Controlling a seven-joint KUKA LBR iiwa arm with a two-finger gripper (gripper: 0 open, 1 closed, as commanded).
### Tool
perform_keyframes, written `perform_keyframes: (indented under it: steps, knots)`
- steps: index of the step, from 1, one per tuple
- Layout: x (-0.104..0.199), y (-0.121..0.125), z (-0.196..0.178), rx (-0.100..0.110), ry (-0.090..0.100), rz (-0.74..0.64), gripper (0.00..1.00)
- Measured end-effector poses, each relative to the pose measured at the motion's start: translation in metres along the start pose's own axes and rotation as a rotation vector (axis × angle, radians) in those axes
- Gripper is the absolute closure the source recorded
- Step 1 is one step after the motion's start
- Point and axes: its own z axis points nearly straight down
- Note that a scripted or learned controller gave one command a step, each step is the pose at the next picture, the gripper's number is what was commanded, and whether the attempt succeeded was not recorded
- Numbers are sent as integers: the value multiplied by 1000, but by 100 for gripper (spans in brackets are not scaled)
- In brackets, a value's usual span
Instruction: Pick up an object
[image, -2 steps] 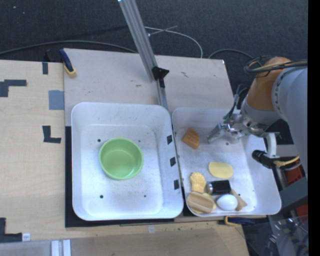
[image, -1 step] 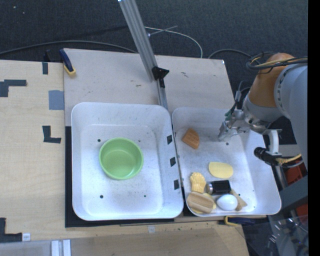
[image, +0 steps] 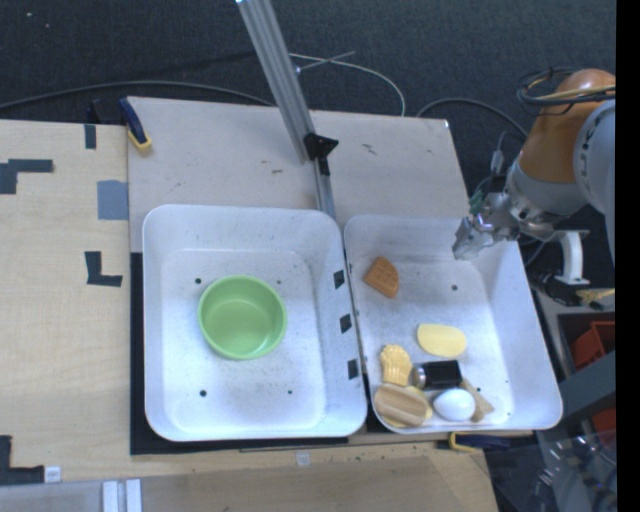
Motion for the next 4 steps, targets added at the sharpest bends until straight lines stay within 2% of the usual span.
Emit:
perform_keyframes:
  steps: [2, 4]
  knots:
    - [-7, 3, -87, 0, 0, 0, 100]
    - [111, -31, -86, 7, 4, -5, 100]
